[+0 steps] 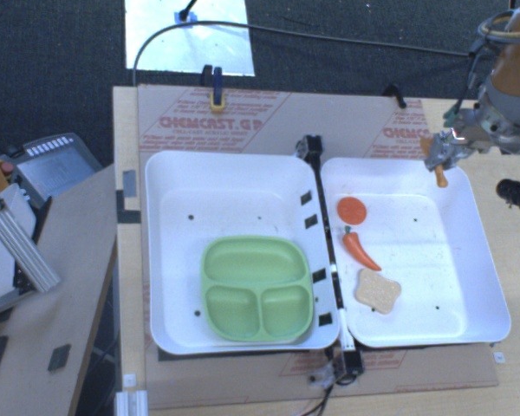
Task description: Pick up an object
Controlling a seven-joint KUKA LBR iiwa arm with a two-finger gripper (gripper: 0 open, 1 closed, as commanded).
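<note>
Three objects lie in the right bin (468, 258). A red-orange round slice (352, 210) is near its far left. Below it a red-orange chili-shaped piece (360, 250) with a green stem points down-right. A tan bread slice (378, 291) lies closest to the front. My gripper (438, 156) hangs over the bin's far right rim, well away from all three. A small orange bit (440, 177) sticks out under it, and I cannot tell whether it is held or part of the gripper.
The left bin (182, 198) holds a green three-compartment plate (257, 289) at its front. A black divider strip (322, 232) runs between the bins. Cables and a yellow clamp (217, 100) lie at the back, and a grey device (56, 167) stands at the left.
</note>
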